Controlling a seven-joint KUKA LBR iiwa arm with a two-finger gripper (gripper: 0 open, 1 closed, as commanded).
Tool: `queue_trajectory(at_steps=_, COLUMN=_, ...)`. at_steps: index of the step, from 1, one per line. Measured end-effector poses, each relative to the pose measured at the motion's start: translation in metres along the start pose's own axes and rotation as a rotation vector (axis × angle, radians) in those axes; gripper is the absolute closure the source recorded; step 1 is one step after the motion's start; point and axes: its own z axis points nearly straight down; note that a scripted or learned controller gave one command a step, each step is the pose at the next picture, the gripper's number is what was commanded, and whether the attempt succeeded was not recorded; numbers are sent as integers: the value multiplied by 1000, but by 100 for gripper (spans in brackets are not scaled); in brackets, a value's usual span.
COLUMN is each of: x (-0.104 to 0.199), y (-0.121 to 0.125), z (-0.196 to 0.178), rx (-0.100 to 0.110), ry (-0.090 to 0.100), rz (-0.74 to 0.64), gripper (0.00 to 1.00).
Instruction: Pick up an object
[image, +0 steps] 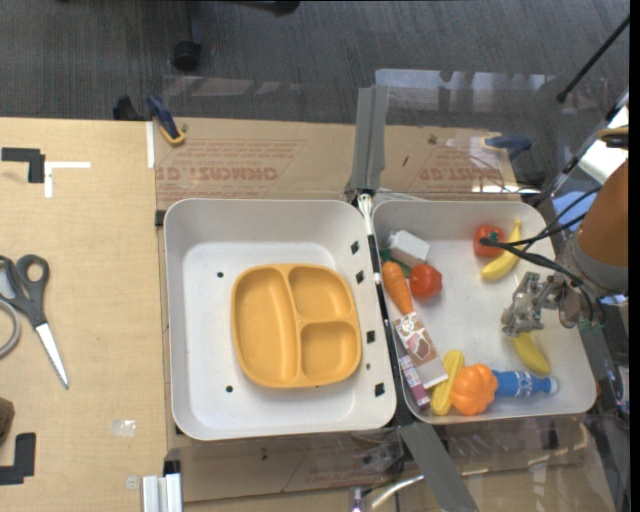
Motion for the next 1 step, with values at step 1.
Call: queue_trajectory(at_steps=1, x=11, y=64, z=12, rx=-1, ry=9, rz=193, gripper=100)
